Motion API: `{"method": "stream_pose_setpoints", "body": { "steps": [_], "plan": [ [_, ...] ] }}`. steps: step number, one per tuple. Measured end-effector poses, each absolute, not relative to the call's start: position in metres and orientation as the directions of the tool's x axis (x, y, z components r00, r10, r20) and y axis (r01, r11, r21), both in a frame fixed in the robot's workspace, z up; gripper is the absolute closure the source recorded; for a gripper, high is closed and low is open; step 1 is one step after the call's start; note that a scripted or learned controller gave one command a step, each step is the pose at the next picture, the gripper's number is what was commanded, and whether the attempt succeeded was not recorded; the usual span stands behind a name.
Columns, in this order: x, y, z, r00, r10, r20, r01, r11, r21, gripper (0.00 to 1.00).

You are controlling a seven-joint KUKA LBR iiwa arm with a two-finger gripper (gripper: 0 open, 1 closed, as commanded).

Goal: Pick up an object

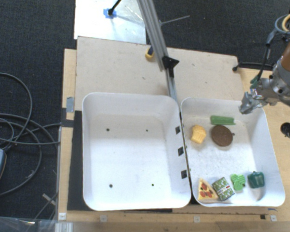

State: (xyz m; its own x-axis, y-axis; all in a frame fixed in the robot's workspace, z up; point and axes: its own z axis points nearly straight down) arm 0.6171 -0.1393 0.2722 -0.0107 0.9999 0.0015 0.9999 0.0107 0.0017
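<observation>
Seven toy objects (222, 136) in right bin (271, 146); hand (247, 106) state unclear.

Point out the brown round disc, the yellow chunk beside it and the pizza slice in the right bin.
brown round disc (222, 136): camera view, middle of its top face.
yellow chunk (198, 134): camera view, middle of its upper surface.
pizza slice (206, 191): camera view, middle of its red-topped face.

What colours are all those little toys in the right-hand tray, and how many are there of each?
Green: 4 – long bar, patterned block, small light green piece, dark green piece
Yellow: 2 – chunk, pizza slice
Brown: 1 – round disc
Total: 7
</observation>
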Motion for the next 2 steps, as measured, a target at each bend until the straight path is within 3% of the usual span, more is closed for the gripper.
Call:
{"method": "stream_pose_setpoints", "body": {
  "steps": [2],
  "plan": [
    [0.599,-0.04,0.274,-0.01,1.0,0.002,1.0,0.01,0.001,1.0]
  ]
}}
